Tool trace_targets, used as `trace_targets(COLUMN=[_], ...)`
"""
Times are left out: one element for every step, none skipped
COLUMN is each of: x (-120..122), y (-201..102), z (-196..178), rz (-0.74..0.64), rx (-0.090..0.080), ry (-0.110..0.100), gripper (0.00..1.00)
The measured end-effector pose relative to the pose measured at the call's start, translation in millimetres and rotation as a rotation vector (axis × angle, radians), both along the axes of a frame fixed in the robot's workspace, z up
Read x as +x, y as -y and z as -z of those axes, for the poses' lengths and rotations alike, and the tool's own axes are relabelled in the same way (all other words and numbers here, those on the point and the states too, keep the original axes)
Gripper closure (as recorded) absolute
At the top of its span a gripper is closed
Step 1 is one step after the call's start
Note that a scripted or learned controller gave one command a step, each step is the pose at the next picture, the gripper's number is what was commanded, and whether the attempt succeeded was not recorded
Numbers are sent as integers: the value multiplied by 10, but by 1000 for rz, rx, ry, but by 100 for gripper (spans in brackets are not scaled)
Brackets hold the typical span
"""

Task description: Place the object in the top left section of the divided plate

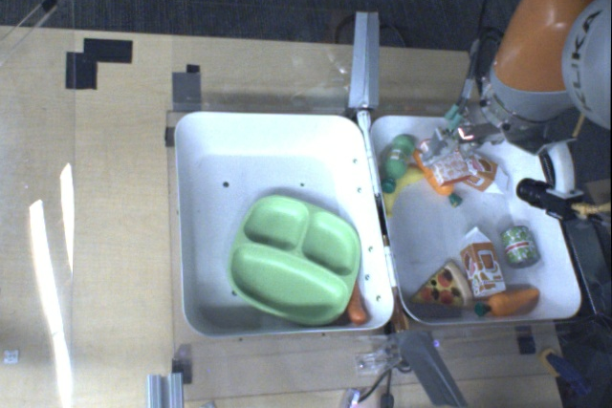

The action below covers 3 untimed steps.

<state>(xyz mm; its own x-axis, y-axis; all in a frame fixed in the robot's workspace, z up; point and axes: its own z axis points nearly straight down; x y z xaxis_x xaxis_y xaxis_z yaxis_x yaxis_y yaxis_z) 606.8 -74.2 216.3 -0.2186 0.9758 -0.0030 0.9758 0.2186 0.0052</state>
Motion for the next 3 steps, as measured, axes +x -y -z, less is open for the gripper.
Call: trace_targets(x=[-1073, -786, -1194], y=[172, 661, 841], z=[194, -556, 603], rz=[274, 350, 532], rx=[4, 2, 4], ry=[-3, 1, -3], gripper=[100, 100, 100])
